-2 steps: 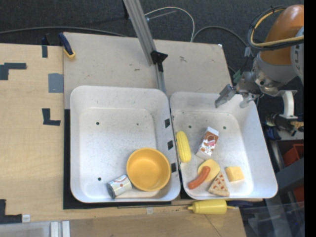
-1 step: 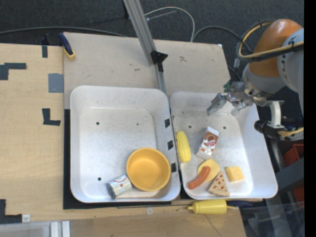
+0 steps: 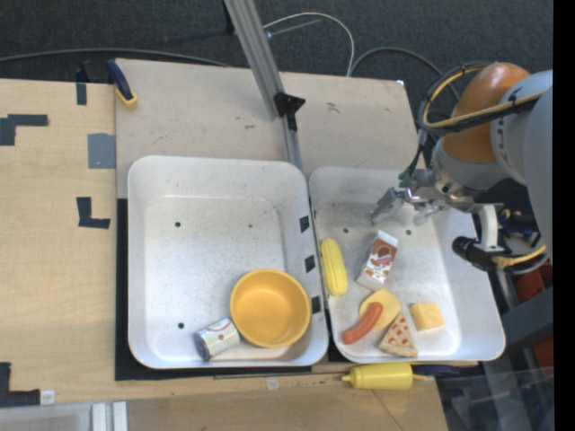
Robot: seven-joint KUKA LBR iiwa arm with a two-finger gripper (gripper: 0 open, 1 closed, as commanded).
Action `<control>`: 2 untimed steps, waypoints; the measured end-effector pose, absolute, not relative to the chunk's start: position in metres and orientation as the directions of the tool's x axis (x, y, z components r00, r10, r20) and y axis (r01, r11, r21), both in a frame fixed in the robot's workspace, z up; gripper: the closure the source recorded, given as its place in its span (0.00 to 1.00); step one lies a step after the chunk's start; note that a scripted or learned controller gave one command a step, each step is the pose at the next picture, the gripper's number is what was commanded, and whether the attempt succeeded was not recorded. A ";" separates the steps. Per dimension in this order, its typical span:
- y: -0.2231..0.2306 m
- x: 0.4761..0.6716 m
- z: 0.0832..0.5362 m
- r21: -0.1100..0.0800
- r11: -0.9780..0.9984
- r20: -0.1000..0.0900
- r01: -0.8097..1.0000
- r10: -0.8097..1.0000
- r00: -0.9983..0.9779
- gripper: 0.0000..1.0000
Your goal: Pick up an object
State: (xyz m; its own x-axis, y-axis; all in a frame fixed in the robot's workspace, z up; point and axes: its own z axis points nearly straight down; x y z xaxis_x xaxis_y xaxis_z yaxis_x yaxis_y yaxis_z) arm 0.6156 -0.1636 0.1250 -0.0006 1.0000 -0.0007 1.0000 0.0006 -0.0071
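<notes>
Over the far part of the right bin, the gripper hangs low with its fingers seemingly spread, nothing between them, though the view is small there. Nearer in that bin lie a corn cob, a small milk carton, a sausage, a pizza slice and a cheese cube. A yellow bowl and a tipped can sit in the left bin. A mustard bottle lies on the bench just beyond the right bin's near rim.
</notes>
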 end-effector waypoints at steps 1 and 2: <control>-0.163 0.617 0.138 -0.003 0.003 -0.001 1.000 1.000 -0.003 1.00; -0.168 0.620 0.200 0.005 0.001 -0.002 1.000 1.000 -0.001 1.00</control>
State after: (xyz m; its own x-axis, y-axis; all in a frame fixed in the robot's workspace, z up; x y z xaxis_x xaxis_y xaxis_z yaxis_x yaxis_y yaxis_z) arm 0.6202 -0.1683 0.2001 -0.0009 1.0000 -0.0020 1.0000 0.0009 0.0050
